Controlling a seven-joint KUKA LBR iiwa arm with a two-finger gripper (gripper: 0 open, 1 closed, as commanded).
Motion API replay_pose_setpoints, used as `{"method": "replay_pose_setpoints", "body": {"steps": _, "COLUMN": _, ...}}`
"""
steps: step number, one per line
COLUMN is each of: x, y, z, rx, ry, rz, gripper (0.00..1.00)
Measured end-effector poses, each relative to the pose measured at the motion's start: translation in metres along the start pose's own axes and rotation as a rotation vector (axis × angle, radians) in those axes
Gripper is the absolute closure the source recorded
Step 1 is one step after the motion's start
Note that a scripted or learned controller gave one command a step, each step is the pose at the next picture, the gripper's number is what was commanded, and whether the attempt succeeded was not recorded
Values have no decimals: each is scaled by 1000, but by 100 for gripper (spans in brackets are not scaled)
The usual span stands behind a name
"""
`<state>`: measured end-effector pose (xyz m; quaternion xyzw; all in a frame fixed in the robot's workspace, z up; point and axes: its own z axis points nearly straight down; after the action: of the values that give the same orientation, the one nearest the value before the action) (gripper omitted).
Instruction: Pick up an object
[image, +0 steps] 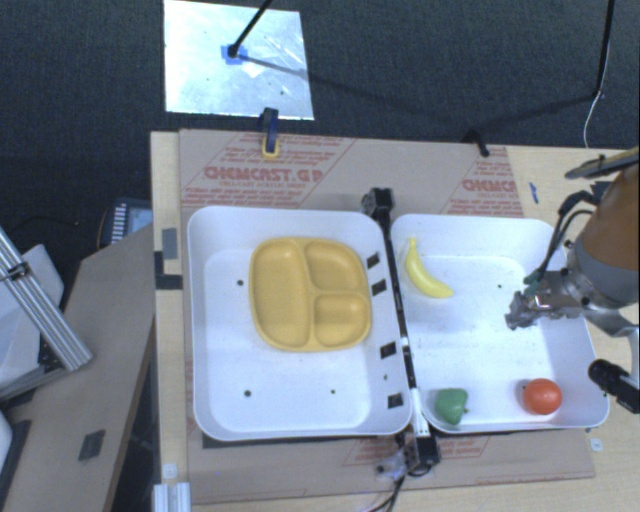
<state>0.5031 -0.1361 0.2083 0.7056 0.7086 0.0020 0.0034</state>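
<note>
A yellow banana (424, 272) lies at the upper left of the right bin (480, 340). A green pepper-like piece (451, 404) rests at that bin's front left, and an orange-red round fruit (541, 396) sits at its front right. My gripper (522, 309) hangs over the right side of the right bin, above the orange-red fruit and well right of the banana. Nothing shows between its fingers. The arm's wrist covers the bin's right wall behind it.
The left bin (220, 400) holds a yellow divided plate (308, 293). A black divider with clips (390, 300) runs between the bins. The bins sit on a cardboard sheet (300, 170). A metal plate (238, 60) lies on the floor beyond the bench.
</note>
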Motion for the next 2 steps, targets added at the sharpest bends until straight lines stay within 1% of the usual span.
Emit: {"method": "replay_pose_setpoints", "body": {"steps": 2, "x": 99, "y": 9, "z": -23, "rx": 4, "ry": 4, "rz": -6, "gripper": 100}}
